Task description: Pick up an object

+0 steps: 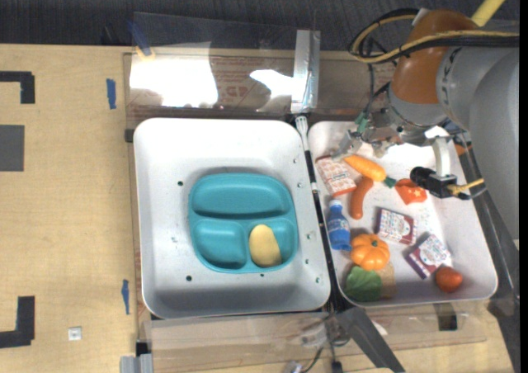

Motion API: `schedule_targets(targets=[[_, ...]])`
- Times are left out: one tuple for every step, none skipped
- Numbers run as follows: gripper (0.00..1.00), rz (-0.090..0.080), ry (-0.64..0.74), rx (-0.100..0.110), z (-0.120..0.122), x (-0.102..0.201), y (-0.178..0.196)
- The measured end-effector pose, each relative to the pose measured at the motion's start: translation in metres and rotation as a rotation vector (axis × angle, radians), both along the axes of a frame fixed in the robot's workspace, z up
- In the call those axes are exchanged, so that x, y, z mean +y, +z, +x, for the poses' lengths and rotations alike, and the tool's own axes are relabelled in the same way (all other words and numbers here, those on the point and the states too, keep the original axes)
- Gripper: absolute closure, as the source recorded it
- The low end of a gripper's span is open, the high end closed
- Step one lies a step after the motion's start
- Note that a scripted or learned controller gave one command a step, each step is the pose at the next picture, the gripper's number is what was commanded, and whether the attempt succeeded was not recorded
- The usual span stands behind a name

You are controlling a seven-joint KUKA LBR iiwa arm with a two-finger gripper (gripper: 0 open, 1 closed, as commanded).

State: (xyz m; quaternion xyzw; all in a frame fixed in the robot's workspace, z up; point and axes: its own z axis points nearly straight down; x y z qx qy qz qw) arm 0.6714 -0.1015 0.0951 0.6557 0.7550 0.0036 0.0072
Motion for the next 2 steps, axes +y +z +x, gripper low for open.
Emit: schedule_targets(targets=[[1.00,0.000,0.003,-0.009,0.003,0.001,0.013],[1.00,0.002,0.093,0.006,-0.023,0.024,0.094]])
